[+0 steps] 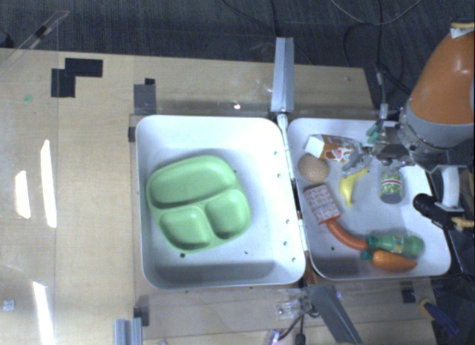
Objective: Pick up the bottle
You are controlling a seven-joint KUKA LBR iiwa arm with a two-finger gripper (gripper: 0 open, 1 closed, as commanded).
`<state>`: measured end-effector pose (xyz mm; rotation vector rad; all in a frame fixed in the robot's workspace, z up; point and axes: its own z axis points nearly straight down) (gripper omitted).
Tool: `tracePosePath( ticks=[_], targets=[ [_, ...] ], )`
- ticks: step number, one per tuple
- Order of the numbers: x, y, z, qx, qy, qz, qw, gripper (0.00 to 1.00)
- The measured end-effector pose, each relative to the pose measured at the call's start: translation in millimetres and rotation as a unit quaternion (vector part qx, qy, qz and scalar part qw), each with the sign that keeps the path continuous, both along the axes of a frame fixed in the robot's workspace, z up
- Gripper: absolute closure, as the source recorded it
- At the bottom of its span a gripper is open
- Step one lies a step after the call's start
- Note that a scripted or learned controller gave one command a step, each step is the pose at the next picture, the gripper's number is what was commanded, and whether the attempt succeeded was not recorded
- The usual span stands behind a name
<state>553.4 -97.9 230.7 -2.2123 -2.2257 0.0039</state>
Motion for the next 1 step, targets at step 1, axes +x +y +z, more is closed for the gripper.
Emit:
tracePosePath(
  ticks=[1],
  targets=[
    [-50.8, -51.7, -88.4, 0.0, 0.001, -0.112, 0.9937, 0.0]
  ],
)
